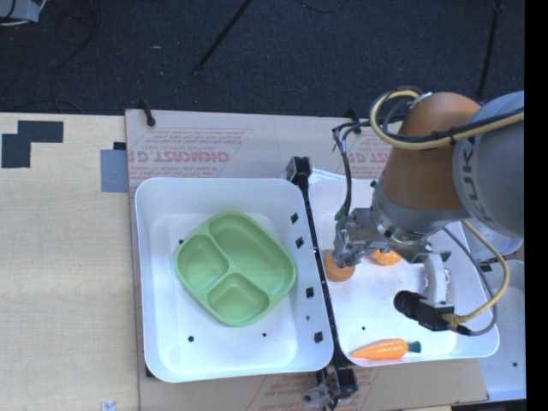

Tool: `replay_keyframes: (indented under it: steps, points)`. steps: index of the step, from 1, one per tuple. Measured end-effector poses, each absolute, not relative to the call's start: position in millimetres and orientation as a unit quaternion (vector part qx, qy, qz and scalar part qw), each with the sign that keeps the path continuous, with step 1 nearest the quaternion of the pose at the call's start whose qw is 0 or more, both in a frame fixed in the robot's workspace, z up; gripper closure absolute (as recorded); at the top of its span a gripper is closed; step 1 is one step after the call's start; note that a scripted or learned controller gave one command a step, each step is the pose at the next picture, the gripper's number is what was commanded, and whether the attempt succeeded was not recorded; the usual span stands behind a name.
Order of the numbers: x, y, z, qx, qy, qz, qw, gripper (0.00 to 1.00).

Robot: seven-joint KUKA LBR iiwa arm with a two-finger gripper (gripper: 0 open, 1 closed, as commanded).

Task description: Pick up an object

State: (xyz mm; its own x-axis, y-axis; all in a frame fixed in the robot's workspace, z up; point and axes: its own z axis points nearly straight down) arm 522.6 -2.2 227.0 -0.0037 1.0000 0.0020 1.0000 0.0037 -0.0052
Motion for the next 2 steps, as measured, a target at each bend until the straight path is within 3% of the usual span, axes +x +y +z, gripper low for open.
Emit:
replay_keyframes:
  steps: [1,2]
  points:
    - [499.2,47.8,224.4,-0.706,-0.708,0.0018,0.003,1.0]
    - [490.6,96.9,216.0,-0.706,-0.709,0.0017,0.003,1.0]
